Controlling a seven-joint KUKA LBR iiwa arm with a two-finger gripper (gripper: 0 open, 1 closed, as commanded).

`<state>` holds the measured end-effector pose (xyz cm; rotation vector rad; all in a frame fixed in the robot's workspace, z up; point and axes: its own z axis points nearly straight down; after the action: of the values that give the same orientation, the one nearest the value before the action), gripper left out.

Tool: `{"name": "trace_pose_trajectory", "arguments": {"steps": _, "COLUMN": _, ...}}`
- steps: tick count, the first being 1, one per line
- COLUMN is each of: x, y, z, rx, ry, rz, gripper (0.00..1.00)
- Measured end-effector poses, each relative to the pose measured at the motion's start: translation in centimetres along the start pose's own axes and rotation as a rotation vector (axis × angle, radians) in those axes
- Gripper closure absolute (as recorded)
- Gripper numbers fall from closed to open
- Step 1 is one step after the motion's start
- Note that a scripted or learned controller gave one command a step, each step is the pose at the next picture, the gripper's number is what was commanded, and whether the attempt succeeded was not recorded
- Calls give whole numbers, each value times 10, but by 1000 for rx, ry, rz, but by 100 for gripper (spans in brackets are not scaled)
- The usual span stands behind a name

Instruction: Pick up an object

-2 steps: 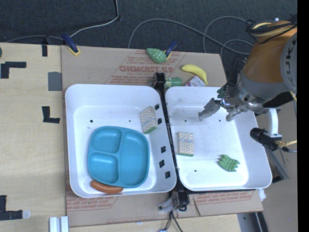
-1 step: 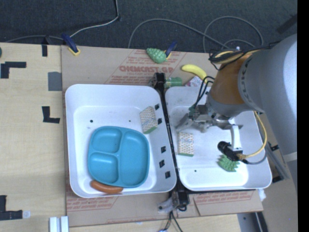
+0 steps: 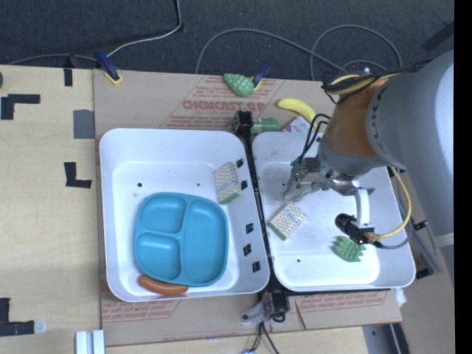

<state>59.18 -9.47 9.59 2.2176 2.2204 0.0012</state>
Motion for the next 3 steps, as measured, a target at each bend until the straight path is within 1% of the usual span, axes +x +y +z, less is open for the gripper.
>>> {"name": "trace_pose_trajectory", "arguments": {"steps": 1, "x": 64, "y": -46, "z": -89, "rx": 4, "ry": 3, "rz": -1, "gripper": 100}}
{"name": "trace_pose_trajectory", "arguments": {"steps": 2, "x": 64, "y": -46, "z": -88, "rx": 5, "ry": 2, "rz": 0, "gripper": 0}}
{"name": "trace_pose_trajectory", "arguments": {"steps": 3, "x": 38, "y": -50, "z": -100, "rx": 3, "ry": 2, "rz": 1, "gripper": 0}}
